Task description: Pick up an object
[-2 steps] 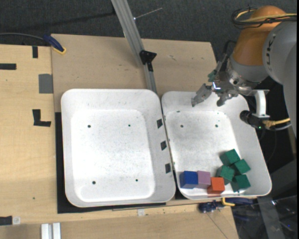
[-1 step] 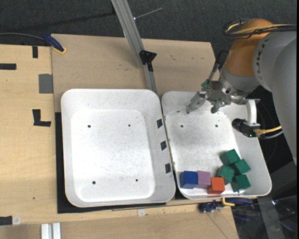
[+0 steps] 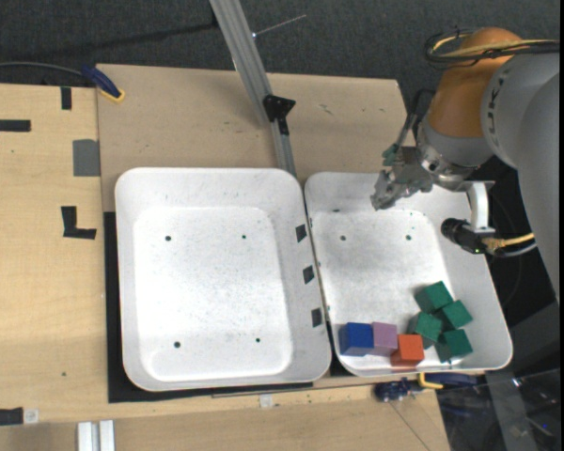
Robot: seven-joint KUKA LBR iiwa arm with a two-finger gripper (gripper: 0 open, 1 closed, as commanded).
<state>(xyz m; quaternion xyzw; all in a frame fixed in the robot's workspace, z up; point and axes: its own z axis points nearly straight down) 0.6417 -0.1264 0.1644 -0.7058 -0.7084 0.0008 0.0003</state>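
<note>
Several small blocks lie in the near right corner of the right bin (image 3: 376,261): a blue block (image 3: 356,337), a lilac block (image 3: 384,336), an orange block (image 3: 410,349), and a cluster of green blocks (image 3: 442,319). My gripper (image 3: 389,195) hangs over the bin's far edge, well away from the blocks, pointing down. Nothing shows between its fingers.
The left bin (image 3: 211,275) stands beside the right one. A slanted metal pole (image 3: 254,64) rises behind the two bins. Black tape marks and a grey patch (image 3: 86,156) lie on the bench to the left.
</note>
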